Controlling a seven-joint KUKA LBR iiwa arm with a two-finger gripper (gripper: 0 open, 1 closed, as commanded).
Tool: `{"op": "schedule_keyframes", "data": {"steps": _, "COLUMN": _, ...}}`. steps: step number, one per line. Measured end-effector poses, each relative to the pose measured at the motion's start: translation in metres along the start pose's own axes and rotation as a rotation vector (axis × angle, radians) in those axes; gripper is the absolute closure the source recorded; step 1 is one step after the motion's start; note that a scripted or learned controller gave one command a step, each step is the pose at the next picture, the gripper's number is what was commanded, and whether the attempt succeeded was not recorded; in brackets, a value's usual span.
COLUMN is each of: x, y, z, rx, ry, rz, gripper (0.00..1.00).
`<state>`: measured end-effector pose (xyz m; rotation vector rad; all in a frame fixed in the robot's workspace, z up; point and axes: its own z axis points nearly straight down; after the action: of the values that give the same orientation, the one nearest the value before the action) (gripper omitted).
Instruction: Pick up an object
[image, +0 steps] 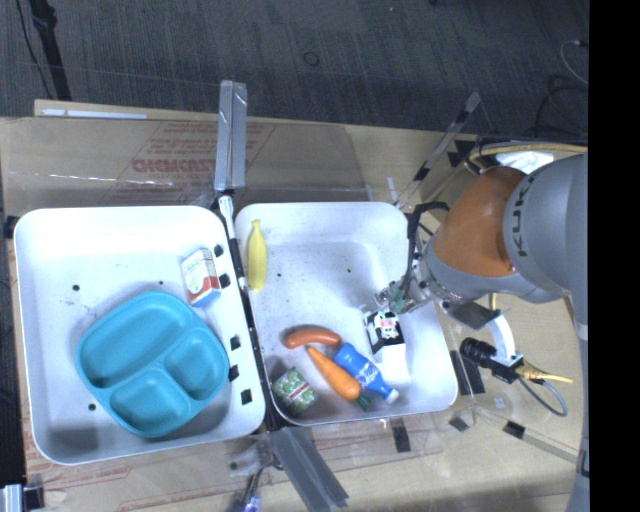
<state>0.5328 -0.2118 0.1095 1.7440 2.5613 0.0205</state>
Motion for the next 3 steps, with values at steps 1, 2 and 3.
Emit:
{"op": "schedule_keyframes", "data": {"steps": 1, "x": 0.0, "y": -0.0001, "z": 0.0001, "rx": 0.0, "ry": 0.0, "rz": 0.0, "gripper": 0.0}}
{"op": "schedule_keyframes", "data": {"steps": 2, "x": 0.0, "y": -0.0002, "z": 0.0001, "rx": 0.0, "ry": 0.0, "rz": 0.0, "gripper": 0.0}}
{"op": "schedule_keyframes", "data": {"steps": 3, "x": 0.0, "y": -0.0003, "z": 0.0001, "rx": 0.001, "ry": 0.0, "rz": 0.0, "gripper": 0.0}}
